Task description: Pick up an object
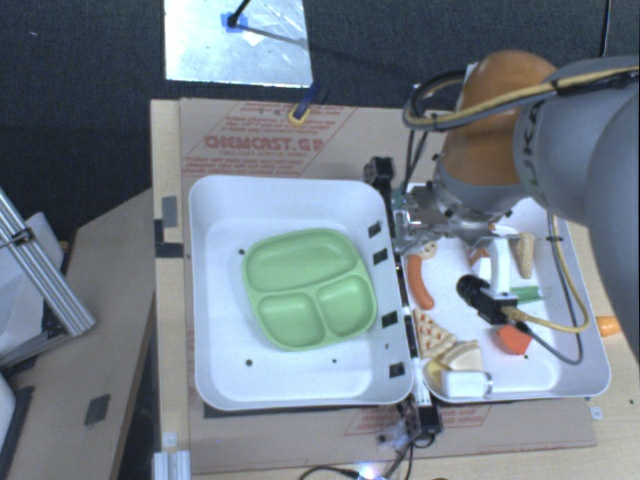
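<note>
My gripper (432,230) hangs low over the back left part of the right bin (583,366), under the grey and orange wrist. Just below it lies a red-orange sausage (422,284) along the bin's left wall. A pizza slice (431,332), a piece of bread (457,354) and a white block (466,381) sit in the front left corner. Near the middle rests a red-orange piece (513,340). A pale cone (525,255) and a green stick (524,293) lie further right. I see nothing held in the gripper.
The left bin (215,268) holds a green divided plate (308,288). A ridge with black clips (392,298) separates the two bins. An orange item (607,323) lies outside the right bin's right rim. Cardboard (265,140) lies under both bins.
</note>
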`<state>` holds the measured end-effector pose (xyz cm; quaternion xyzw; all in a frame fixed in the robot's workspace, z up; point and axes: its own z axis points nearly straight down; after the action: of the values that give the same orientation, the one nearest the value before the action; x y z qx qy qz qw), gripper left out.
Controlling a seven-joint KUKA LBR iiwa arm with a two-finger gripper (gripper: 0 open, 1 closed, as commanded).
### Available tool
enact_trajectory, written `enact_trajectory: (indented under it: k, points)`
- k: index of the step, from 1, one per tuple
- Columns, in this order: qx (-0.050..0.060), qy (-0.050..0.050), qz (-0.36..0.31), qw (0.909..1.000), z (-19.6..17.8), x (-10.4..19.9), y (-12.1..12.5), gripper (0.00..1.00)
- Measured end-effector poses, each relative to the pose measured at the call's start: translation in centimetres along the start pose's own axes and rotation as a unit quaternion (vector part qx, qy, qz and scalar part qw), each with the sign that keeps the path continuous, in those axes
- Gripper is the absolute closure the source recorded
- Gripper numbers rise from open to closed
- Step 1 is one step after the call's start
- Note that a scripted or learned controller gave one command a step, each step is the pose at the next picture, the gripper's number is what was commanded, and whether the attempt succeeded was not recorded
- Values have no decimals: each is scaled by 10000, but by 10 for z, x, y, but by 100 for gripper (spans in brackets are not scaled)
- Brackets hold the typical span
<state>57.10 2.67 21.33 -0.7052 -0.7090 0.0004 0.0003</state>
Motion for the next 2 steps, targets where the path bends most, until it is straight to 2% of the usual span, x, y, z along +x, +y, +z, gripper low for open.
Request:
enact_trajectory:
  k: [2]
  points:
    - [-10,3,2,10000,-1,2,-2,100]
